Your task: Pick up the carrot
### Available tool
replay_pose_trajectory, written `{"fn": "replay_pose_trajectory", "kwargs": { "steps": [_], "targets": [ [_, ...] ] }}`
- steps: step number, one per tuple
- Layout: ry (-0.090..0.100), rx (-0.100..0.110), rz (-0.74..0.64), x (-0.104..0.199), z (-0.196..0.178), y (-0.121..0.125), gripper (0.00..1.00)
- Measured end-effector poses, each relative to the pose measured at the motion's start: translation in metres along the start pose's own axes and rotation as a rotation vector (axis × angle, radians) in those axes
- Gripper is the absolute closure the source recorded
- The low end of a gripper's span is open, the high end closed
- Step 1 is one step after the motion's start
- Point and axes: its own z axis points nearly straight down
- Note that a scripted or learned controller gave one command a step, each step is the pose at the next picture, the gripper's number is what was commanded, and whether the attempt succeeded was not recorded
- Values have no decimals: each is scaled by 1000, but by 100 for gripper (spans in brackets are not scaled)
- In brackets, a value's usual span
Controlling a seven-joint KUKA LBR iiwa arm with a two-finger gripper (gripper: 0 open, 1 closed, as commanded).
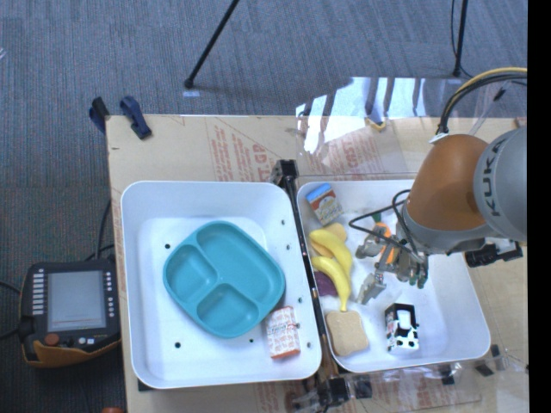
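- My arm comes in from three o'clock, its orange band above the right bin, and my gripper hangs over the middle of that bin.
- My fingers point toward about seven o'clock; they look spread apart, and I see nothing clamped between them.
- The carrot shows as a small orange sliver at about eleven o'clock from my fingertips, just under the gripper body and partly hidden by it; I cannot tell whether anything touches it.
- Bananas lie along the bin's nine o'clock wall, with a purple piece tucked against their lower side.
- A small carton sits in the bin's eleven o'clock corner.
- A tan sponge-like block rests at the bin's seven o'clock corner.
- A black-and-white cow-patterned toy stands at six o'clock from my gripper, apart from it.
- The left bin holds a teal divided plate, and a small red-and-white packet lies at the plate's five o'clock edge.
- A pendant with a screen lies off the bench at nine o'clock.
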Motion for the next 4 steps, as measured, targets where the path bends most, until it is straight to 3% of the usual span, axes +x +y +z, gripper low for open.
{"fn": "replay_pose_trajectory", "kwargs": {
  "steps": [1, 3, 4],
  "targets": [
    [-5, -1, -8, -2, -11, 3, 100],
    [-10, -2, -21, -3, -31, 6, 100],
    [-6, -2, 199, 22, -103, 62, 100]
  ]
}}
